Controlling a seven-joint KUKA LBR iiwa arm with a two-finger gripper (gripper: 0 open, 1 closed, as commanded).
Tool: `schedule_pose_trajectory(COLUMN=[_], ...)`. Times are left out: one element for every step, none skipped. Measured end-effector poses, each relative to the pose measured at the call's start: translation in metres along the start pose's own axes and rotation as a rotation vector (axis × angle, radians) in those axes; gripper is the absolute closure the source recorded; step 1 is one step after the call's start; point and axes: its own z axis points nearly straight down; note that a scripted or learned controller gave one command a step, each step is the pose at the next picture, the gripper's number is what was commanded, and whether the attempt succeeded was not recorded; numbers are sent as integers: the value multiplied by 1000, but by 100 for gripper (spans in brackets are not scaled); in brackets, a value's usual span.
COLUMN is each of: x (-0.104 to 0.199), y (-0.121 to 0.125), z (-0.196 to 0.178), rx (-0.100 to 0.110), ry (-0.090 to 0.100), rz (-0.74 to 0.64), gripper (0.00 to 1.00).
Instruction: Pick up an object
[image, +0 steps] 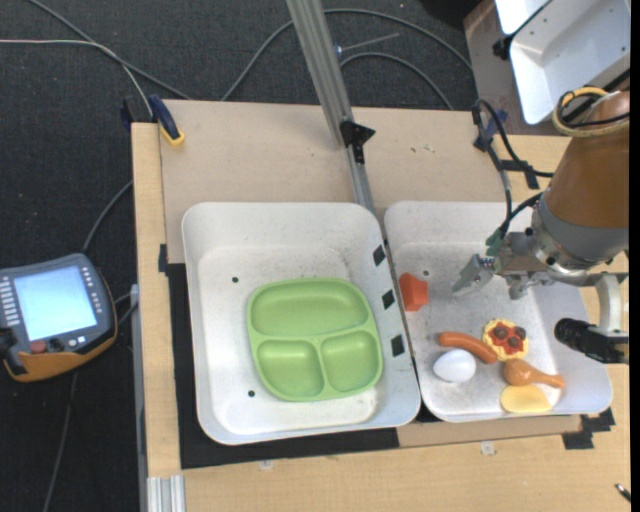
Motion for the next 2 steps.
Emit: schedule_pose_trajectory(x=[2, 11], y=[3, -5], z=[63, 113], rx=[2, 2], ry=[1, 1], rz=[0, 0], gripper=[0, 0])
